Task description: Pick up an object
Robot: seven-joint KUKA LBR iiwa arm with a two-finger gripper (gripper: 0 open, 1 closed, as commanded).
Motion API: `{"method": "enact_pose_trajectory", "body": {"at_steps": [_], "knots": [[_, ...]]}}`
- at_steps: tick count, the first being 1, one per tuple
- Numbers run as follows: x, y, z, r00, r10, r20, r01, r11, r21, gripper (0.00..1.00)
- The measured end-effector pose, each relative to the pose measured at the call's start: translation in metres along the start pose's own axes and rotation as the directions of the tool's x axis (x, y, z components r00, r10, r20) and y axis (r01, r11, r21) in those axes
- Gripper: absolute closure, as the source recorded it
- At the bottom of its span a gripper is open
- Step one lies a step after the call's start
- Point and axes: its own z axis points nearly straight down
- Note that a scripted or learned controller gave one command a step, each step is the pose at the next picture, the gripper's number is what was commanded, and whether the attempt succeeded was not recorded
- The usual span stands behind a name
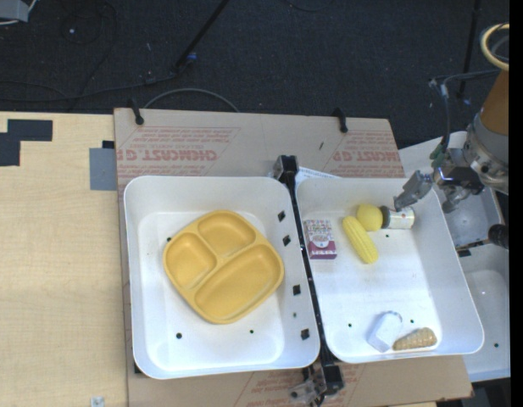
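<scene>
The right bin (439,270) holds several small objects. A yellow corn cob (360,239) lies near its middle, with a yellow ball (370,217) just above it and a short white cylinder (401,220) touching the ball's right side. A pink carton (319,238) lies by the bin's left wall. At the front right sit a pale blue-white cup (383,330) and a tan, bread-like piece (414,339). My gripper (411,193) hangs over the bin's upper right corner, just above and to the right of the white cylinder, with nothing seen in it.
The left bin (151,227) carries a yellow three-part tray (223,265). A black divider (299,270) runs between the bins. The arm (486,142) enters from the right over the bin's far right rim. Cardboard lies under both bins.
</scene>
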Motion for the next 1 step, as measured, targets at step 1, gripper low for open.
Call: {"method": "enact_pose_trajectory", "body": {"at_steps": [1], "knots": [[0.0003,0.0018,-0.0069,1.000,-0.002,0.002,0.002,1.000,-0.011,0.00]]}}
